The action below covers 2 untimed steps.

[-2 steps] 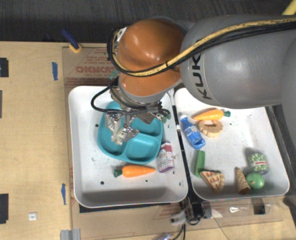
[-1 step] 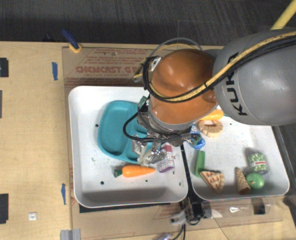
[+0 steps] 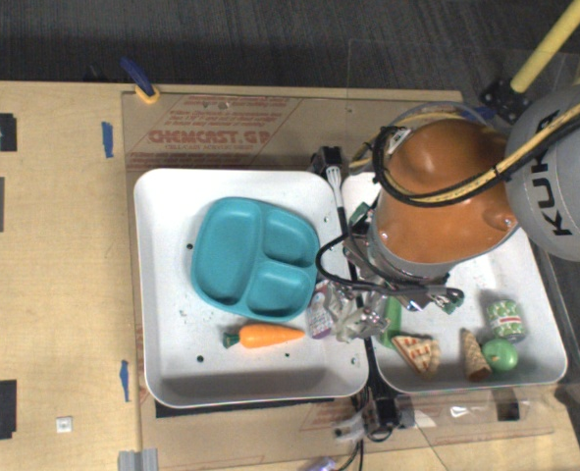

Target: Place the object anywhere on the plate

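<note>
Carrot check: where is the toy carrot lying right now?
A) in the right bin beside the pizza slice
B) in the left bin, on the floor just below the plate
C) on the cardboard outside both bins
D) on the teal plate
B. The carrot lies on the white floor of the left bin, just below the lower edge of the teal plate and off its surface.

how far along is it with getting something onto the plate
Done: nothing yet. The blue plate in the left bin carries no object. In hand: the gripper sits low at the divider between the bins, near the carrot; I can't tell if it holds anything. Left: get an object and set it on the plate.
</note>
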Available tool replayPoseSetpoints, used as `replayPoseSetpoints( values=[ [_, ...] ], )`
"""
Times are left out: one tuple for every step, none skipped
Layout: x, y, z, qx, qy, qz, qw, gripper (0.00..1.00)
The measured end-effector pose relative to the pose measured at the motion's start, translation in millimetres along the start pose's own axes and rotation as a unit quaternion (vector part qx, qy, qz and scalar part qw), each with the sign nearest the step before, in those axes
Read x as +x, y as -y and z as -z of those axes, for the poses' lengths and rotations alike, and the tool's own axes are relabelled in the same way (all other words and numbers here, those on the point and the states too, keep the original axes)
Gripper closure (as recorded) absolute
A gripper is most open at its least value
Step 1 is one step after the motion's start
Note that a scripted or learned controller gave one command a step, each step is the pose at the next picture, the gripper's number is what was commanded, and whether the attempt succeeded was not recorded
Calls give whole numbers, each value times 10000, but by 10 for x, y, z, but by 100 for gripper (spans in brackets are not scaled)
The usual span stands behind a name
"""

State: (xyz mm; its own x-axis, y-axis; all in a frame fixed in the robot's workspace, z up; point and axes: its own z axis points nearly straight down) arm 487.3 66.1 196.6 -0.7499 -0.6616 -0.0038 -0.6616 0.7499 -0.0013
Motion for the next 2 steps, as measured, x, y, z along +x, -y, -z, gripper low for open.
replayPoseSetpoints(
  values=[
    [-341,-314,336,1,30,-86,10000,100],
    [-381,-211,467,2,27,2528,9675,100]
  ],
)
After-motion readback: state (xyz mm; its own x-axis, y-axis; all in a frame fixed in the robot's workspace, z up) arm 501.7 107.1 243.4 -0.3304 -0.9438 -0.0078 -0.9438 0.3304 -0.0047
